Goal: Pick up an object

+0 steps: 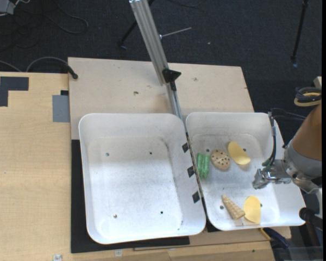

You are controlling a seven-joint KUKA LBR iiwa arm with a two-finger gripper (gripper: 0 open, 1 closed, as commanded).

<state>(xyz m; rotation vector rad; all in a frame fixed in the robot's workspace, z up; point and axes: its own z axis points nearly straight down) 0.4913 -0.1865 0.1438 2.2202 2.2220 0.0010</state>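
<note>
Nothing picked up yet: the tool (259, 181) hovers low in the right bin (228, 121), can't tell its grip state. Yellow piece (252, 209) and cone (233, 206) sit just below it, cookie (220, 160) further off

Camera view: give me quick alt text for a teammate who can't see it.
The gripper hangs over the right bin, which holds a cookie, two yellow chips, a cone and a green block. Beside it is the left bin.
</note>
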